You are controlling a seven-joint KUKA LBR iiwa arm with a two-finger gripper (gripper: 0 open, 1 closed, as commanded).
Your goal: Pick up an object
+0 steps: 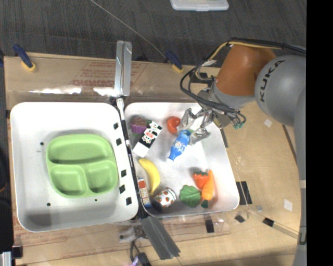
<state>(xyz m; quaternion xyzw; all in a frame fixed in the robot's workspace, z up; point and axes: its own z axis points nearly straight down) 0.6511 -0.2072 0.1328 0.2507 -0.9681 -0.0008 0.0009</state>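
A clear lid (200, 4) is cut off by the top edge; the arm (276, 88) leaves frame at right; carton (148, 137) print unreadable

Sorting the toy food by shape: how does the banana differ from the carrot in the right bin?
The banana is yellow and curved; the carrot is orange and straight. The banana lies by the bin's left wall, beside the milk carton's lower end; the carrot lies near the right wall, next to green lettuce. Both lie flat.

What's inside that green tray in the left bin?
Nothing that I can see: the green tray shows three bare compartments. The toys lie in the right bin. The tray hides whatever lies beneath it.
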